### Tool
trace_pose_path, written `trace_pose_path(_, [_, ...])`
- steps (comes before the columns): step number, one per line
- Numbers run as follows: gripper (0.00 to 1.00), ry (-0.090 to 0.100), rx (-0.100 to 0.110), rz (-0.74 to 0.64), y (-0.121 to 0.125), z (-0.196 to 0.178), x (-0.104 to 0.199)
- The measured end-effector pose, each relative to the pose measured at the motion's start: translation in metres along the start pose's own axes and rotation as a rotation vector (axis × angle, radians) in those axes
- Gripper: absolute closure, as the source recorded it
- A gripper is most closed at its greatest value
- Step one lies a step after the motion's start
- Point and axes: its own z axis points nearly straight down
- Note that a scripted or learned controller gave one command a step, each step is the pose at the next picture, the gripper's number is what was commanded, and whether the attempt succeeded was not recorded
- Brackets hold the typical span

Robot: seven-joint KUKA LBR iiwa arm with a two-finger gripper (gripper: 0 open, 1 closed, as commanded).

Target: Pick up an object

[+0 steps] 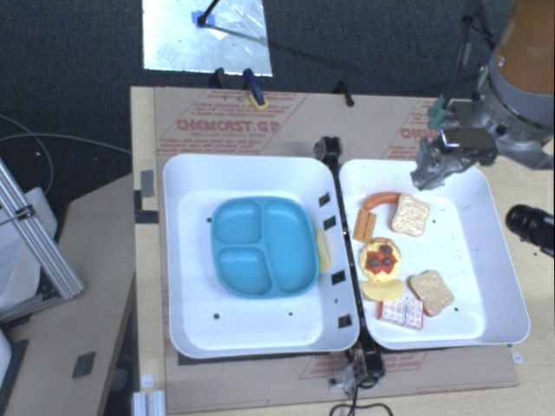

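The right bin (486, 258) holds toy food. A red sausage (380, 201) lies at its far left, with a slice of toast (409, 216) just to its right and an orange wafer (364, 225) below. In the middle sits a yellow round piece with red toppings (380, 259), and a pale yellow slice (382, 290) touches its near side. A second bread slice (431, 292) and a pink-and-white cracker (401, 313) lie near the front. My gripper (428, 177) hangs over the bin's far edge, above and right of the toast, with nothing visibly held.
The left bin (186, 232) holds a blue compartment tray (263, 246) with a small yellow piece (324, 251) against its right side. A black divider (345, 241) runs between the bins. A shiny metal sheet (205, 24) lies beyond the bench.
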Motion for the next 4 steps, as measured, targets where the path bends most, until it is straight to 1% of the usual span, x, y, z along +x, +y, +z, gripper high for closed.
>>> trace_pose_path(1, [1.00,0.000,-0.007,0.005,0.000,-0.037,0.008])
trace_pose_path(2, [1.00,-0.002,0.012,0.003,-0.001,0.111,0.061])
trace_pose_path(3, [1.00,0.000,-0.020,0.013,0.022,-0.077,0.015])
trace_pose_path(4, [1.00,-0.001,-0.003,0.011,-0.001,-0.069,0.009])
